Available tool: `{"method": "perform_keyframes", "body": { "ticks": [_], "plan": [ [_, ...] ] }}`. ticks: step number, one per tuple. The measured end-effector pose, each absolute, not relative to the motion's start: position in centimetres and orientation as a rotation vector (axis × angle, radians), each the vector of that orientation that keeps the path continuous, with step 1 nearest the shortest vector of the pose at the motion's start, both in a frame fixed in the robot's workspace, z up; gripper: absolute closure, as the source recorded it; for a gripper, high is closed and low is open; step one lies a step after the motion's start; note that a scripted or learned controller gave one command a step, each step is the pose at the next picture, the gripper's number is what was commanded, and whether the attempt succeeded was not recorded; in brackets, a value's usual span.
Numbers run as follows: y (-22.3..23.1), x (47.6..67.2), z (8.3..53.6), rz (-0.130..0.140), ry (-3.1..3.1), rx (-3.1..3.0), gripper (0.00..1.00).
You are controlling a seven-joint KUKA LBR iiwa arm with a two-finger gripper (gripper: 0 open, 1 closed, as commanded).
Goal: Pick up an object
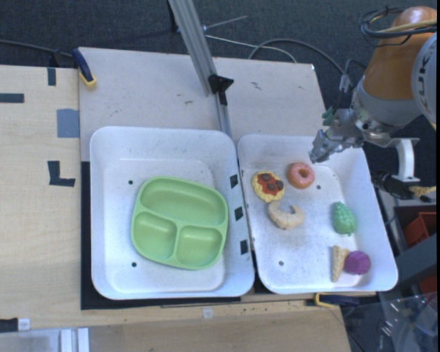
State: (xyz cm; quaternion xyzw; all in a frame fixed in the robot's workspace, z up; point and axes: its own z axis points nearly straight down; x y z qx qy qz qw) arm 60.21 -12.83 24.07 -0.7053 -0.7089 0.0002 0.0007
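Note:
The right bin (367, 189) holds several toy foods: a pink-red doughnut (301, 174), a small pizza slice with red toppings (268, 185), a beige bagel-like ring (285, 215), a green bumpy piece (344, 218) and a purple ice-cream cone (350, 262). My gripper (321, 151) hangs over the bin's far right part, just above and to the right of the doughnut. Nothing shows between its fingers.
The left bin (106, 196) holds a green divided plate (180, 223). A slanted metal post (198, 42) rises behind the bins. A blue and yellow clamp (84, 68) sits at the bench's far left corner.

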Motion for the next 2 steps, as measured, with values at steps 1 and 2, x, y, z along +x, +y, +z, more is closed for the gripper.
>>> {"method": "perform_keyframes", "body": {
  "ticks": [1, 2],
  "plan": [
    [-6.6, 60.7, 24.3, -0.001, -2.229, -2.211, 1.00],
    [-1.9, 61.0, 23.2, 0.002, -2.226, -2.213, 1.00]
  ]
}}
